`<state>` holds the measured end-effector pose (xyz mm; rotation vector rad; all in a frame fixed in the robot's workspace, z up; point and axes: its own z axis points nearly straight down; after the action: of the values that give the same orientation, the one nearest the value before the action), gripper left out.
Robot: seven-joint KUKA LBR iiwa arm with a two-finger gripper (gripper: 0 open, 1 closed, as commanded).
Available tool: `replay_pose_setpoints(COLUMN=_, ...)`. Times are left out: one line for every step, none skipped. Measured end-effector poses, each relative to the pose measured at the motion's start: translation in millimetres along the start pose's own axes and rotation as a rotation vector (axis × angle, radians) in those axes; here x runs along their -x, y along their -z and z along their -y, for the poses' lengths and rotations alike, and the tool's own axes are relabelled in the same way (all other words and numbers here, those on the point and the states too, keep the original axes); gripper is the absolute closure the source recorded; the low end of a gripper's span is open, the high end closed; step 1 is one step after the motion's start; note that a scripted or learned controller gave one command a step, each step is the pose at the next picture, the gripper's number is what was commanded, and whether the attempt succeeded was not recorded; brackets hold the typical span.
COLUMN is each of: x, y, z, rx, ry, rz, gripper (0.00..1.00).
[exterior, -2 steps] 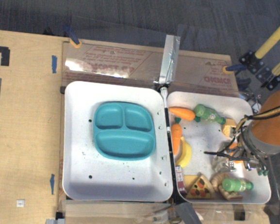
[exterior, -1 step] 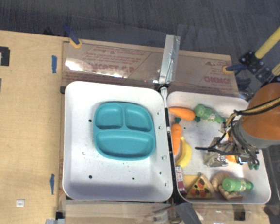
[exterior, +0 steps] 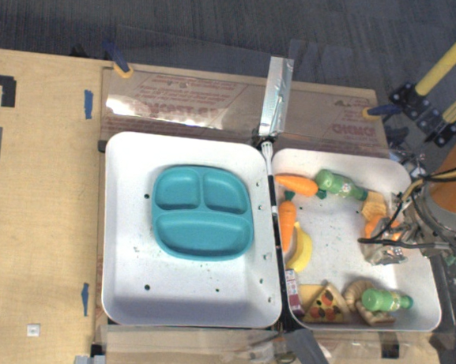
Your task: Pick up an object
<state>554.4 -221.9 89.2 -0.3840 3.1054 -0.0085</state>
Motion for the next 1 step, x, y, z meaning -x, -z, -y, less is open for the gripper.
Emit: replay_pose_setpoints(x=70.8, y=-2.0, z=17.0, rx=0.004, ry=-0.002, rz=-0.001, gripper=1.00)
